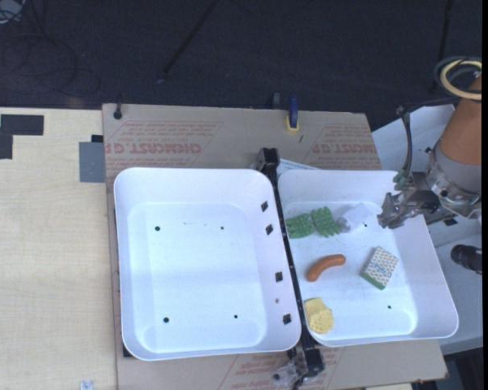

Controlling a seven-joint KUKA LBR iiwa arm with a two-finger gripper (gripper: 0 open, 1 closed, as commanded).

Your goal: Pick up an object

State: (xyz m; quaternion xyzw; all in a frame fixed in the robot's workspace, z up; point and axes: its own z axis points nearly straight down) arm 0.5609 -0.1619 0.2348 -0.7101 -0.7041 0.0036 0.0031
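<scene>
Sponge (380, 267) lies isolated at right-centre of frame, the easiest target; hand (393, 211) hovers above it, grip state indiscernible, so centre before descending.

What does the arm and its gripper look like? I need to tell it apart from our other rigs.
The arm has an orange band above a grey wrist section. The gripper is dark metal with thin fingers. A dark cable runs up beside the wrist, and a yellowish ring sits near the arm's top.

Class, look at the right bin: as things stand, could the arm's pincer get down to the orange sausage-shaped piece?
Probably yes. The pincer hangs over the right bin, and the orange sausage-shaped piece lies on its own on the floor, apart from the green piece and the patterned block.
</scene>
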